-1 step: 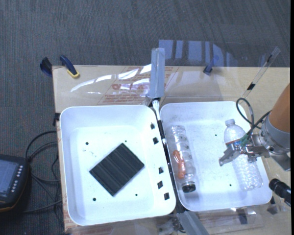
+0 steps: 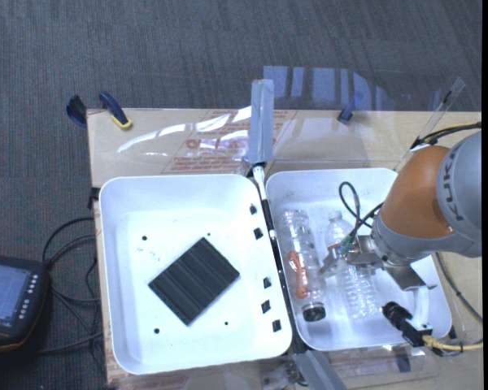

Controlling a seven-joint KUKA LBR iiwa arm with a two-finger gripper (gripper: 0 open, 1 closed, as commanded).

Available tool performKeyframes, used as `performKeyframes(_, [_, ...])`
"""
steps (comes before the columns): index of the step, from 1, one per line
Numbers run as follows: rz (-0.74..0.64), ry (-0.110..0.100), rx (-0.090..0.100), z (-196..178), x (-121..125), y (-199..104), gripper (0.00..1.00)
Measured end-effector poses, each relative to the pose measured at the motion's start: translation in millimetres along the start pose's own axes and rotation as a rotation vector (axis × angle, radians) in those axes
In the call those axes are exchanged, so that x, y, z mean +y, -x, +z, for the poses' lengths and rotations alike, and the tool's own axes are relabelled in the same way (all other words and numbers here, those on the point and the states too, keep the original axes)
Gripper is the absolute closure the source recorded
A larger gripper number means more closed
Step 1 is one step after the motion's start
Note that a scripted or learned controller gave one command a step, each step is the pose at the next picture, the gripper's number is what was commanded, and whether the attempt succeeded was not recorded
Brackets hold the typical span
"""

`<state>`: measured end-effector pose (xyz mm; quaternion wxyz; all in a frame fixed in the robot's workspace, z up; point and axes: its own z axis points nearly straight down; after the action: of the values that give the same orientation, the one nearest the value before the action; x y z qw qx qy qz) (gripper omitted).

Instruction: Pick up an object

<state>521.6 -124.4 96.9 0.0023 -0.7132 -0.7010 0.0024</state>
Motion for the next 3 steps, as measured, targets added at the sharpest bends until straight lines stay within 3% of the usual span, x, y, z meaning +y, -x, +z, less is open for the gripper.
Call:
performKeyframes(1, [-0.173, 0.003, 0.002, -79.4, 25.4, 11.0, 0.00])
performKeyframes(2, [-0.136, 0.003, 0.001, -67.6, 93.4, 49.1, 0.00])
performKeyframes(3, [-0.132, 0.003, 0.001, -72.1, 60.4, 87.5, 0.00])
